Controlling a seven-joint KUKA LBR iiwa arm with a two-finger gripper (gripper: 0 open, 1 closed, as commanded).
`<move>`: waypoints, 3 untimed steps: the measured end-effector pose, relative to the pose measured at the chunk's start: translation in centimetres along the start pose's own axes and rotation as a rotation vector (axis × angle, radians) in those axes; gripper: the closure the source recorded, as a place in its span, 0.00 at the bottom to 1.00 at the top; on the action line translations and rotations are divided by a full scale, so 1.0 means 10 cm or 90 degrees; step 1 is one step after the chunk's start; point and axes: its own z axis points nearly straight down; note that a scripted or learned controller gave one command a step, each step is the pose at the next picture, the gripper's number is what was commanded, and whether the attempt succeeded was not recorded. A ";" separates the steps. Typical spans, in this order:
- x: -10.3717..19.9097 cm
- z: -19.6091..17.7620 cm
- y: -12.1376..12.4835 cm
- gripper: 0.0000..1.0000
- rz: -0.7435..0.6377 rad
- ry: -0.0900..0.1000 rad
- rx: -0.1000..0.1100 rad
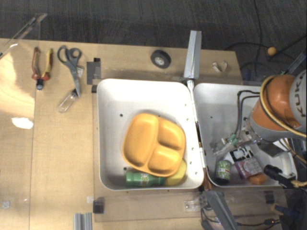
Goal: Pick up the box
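- The grey arm with its orange band (277, 104) hangs over the right white bin (216, 109); how far the gripper is open, or what it has, cannot be told.
- The small purple box (250, 167) lies near that bin's front edge, beside a green can (223, 168).
- The left white bin (144, 92) bears a yellow divided plastic tray (154, 143) above a green bottle (144, 178).

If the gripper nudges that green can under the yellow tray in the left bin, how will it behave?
The green can lies on its side, so it will probably roll. The yellow tray overlaps it from above and may shift or tilt. Against the bin wall, it has little room.
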 end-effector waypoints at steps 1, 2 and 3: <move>-0.66 -0.92 -0.41 0.00 0.021 0.001 0.004; 0.06 -1.02 -0.19 0.00 0.101 0.002 0.006; -0.68 -0.24 -0.43 0.00 0.068 -0.001 0.004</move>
